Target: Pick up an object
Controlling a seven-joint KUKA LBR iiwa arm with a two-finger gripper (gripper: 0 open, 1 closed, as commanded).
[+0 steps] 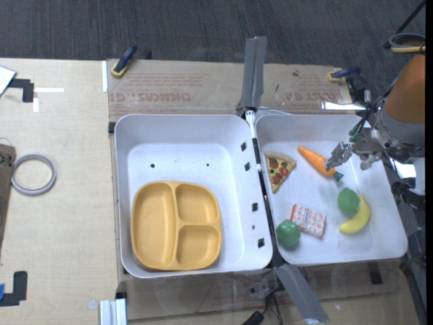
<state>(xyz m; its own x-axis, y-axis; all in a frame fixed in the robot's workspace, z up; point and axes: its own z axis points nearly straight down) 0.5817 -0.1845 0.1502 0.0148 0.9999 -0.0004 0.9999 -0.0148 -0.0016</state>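
Robotics lab setup: white bins clamped to cardboard-covered surface, blue clamps, tape roll, dark carpet, plastic toy food.

Red printed lettering is running along the cardboard sheet lying behind the two bins, and it is showing upside down from the camera's side. Left of the grey post, the word is reading roughly as "CHEMCO" followed by more characters too faint to make out. Right of the post, a similar red line is showing, but it is too blurred to read. The small red-and-white packet in the right bin is bearing print too small to tell.
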